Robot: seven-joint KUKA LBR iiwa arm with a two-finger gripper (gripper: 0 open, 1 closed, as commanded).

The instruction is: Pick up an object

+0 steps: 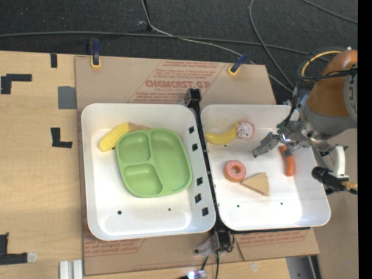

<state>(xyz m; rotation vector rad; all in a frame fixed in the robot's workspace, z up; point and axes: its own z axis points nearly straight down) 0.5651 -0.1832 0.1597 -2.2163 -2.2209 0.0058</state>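
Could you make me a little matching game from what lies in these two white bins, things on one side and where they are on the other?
Things:
1. green divided plate
2. corn cob
3. pink doughnut
4. carrot

Places:
A. right bin, beside the wedge of bread
B. left bin, at its upper left corner
C. right bin, near its right wall
D. left bin, in the middle

Pairs: 1-D, 2-B, 3-A, 4-C

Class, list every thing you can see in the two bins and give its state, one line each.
green divided plate: flat in left bin
corn cob: at plate's edge
banana: lying in right bin
pink donut: lying flat
wedge: beside donut
carrot: under gripper
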